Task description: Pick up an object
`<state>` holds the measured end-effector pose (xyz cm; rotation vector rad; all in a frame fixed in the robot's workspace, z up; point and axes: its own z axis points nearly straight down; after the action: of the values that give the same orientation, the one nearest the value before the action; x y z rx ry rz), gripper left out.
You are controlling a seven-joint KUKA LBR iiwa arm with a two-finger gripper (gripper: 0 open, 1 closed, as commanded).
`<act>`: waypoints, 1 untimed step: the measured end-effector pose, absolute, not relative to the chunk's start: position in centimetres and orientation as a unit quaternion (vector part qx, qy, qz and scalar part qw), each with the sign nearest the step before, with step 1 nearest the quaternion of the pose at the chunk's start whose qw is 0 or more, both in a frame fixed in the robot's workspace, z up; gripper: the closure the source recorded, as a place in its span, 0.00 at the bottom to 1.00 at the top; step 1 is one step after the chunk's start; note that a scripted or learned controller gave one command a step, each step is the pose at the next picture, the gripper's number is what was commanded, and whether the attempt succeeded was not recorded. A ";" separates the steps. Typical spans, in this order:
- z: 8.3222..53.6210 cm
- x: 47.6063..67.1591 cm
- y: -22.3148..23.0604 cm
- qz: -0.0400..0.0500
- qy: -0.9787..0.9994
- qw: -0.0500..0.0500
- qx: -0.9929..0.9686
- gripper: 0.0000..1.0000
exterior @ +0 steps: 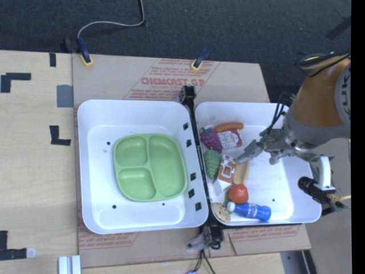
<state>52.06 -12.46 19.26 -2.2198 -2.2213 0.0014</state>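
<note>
While I hang over the right bin, this is how things lie.
Surface (34,170): pale wood, carrying a cardboard sheet (171,79) under both bins.
Left bin (94,119): holds a green divided plate (150,167), lying flat.
Right bin (285,201): small things crowd its left side.
My fingers (258,148): spread apart, gripping nothing, just right of the pile.
Blue bottle (251,211): lying on its side near the front wall.
Red ball (238,194): touching the bottle's upper left.
Purple grapes (209,138): against the left wall.
</note>
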 end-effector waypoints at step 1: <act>10.0 59.2 -11.8 0.001 -0.707 0.001 -0.707 0.00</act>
<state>59.24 -11.76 9.96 -2.2185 -2.2202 0.0038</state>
